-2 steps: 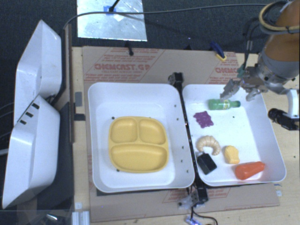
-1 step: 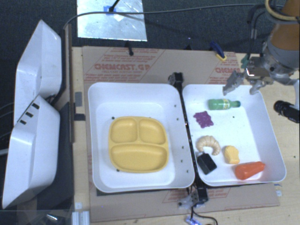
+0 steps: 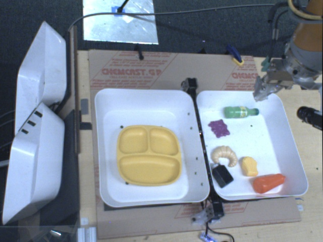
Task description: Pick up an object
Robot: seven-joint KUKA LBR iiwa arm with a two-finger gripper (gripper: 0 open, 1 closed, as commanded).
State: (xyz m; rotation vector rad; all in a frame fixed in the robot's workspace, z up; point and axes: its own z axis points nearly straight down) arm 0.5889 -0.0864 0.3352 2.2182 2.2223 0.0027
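Camera view, looking down at a slant on a bench covered with printed cardboard [image 3: 151, 69], where two shallow white bins sit side by side and touching along their inner edges. The left bin [image 3: 108, 135] holds a yellow divided plate [image 3: 149, 154] with three compartments, lying flat near the bin's middle. The right bin [image 3: 287, 135] holds six small objects. A green bottle [image 3: 240, 112] lies on its side near the bin's upper edge. Just below it and slightly left is a purple bunch of grapes [image 3: 219, 128]. Lower, near the bin's left wall, lies a pale croissant [image 3: 224, 155], and a black block [image 3: 222, 175] sits just beneath it, tilted. To the right of the croissant is a small yellow piece [image 3: 249, 166], and below that, in the lower right corner of the bin, lies an orange carrot [image 3: 268, 182]. The grey arm with its orange band [image 3: 309, 37] enters from the upper right of the frame. Its gripper [image 3: 263, 92] hangs over the upper right edge of the right bin, above and to the right of the green bottle and apart from it. Nothing is seen between its fingers, and whether they are apart or together cannot be told from this angle. Along the left of the frame stand two more white bins [image 3: 38, 115] tipped on edge, and a shiny metal sheet [image 3: 120, 14] lies at the top.
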